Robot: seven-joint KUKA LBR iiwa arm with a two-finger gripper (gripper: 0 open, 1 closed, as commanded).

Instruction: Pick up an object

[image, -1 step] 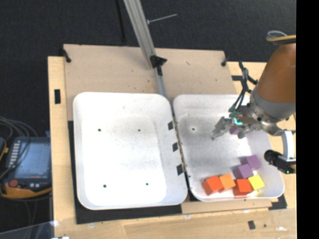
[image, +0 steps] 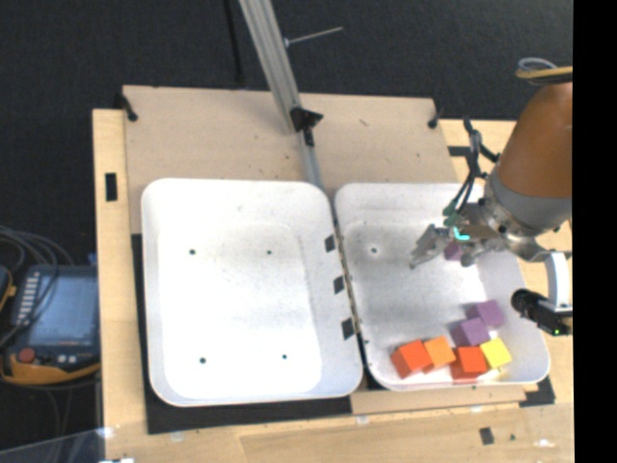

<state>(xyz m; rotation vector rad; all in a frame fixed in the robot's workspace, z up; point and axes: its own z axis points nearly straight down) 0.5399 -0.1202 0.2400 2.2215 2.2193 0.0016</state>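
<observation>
Dark carpet surrounds a pale wooden bench (image: 241, 133) that carries two shallow white bins side by side. A cluster of blocks lies in the right bin (image: 386, 220), pressed into its near corner, the one closest to the arm's side. Two purple blocks (image: 477, 323) sit at the top of the cluster; below them come a yellow block (image: 496, 353), a red-orange block (image: 470, 361), a lighter orange block (image: 440, 351) and another red-orange block (image: 414, 358), the row running along the bin's near rim. Several of them touch one another, and the lowest ones lie just beside the rim, leaving little room on that side. The rest of this bin's floor is bare white.

Above that bare floor, well apart from the cluster, hangs the gripper (image: 442, 246) on the grey and orange arm (image: 540, 162). Its fingers are spread, with nothing between them. A small purple piece (image: 453, 251) shows just beside the fingers, too blurred to identify.

The left bin (image: 241, 287) offers wide open floor. A metal pole (image: 275, 56) slants in from the far edge of the bench.
</observation>
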